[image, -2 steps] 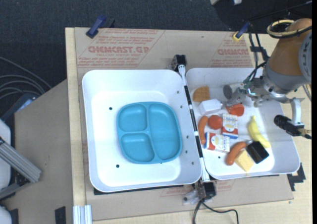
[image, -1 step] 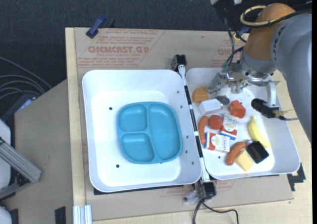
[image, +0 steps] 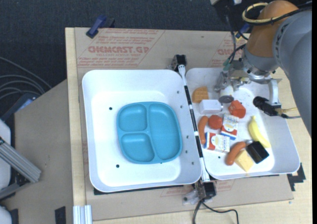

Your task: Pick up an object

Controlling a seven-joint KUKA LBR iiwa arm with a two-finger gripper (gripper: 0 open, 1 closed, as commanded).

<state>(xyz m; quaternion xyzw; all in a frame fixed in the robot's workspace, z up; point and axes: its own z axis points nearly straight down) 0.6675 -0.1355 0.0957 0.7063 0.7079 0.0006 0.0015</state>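
Toys crowd the right bin, fingers low at its far edge.

Blue divided plate [image: 148, 132] sits mid left bin [image: 94, 119]. My gripper [image: 227, 88] hangs over the right bin's [image: 287, 156] far edge, grip unreadable; white block [image: 209, 105] and red toy [image: 237, 109] lie just beside. Crowding could make me nudge neighbours and close on nothing.

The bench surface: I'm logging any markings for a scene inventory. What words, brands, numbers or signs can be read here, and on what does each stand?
"CHEMCAST GP": red print on the brown protective sheet behind the left bin; the smaller red lines around it are too blurred to read.
Partial red print on the sheet behind the right bin: unreadable.
Red-and-white packets in the right bin: printing too small to read.
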